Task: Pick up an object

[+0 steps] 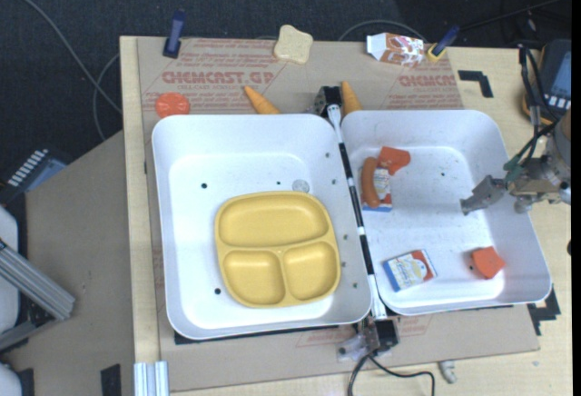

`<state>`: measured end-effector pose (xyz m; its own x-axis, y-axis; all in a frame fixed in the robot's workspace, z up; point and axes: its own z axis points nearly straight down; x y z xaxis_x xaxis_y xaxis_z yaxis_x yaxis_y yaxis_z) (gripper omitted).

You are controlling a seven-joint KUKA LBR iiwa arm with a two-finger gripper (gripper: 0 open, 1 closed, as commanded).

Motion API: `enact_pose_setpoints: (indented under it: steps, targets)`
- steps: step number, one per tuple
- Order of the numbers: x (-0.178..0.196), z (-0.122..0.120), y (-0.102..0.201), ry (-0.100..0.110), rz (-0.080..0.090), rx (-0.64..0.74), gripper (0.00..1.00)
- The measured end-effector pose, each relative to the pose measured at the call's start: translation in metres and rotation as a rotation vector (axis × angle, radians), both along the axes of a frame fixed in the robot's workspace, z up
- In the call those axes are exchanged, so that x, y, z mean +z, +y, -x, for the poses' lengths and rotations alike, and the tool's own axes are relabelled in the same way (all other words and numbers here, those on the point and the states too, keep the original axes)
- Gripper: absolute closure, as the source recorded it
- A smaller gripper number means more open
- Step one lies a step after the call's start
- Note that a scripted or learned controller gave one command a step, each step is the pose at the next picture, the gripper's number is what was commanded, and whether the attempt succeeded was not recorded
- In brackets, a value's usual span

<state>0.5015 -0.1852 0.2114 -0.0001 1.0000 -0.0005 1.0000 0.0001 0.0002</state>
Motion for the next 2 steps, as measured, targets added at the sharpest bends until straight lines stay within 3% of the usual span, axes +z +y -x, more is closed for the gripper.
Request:
enact_pose_setpoints:
  steps: [1, 2]
  targets:
    - [-0.118, 0.014, -0.036, 0.004, -0.005, 0.001, 0.00]
    - [-0.127, -0.051, 0.027, -0.002, -0.001, 0.002, 0.00]
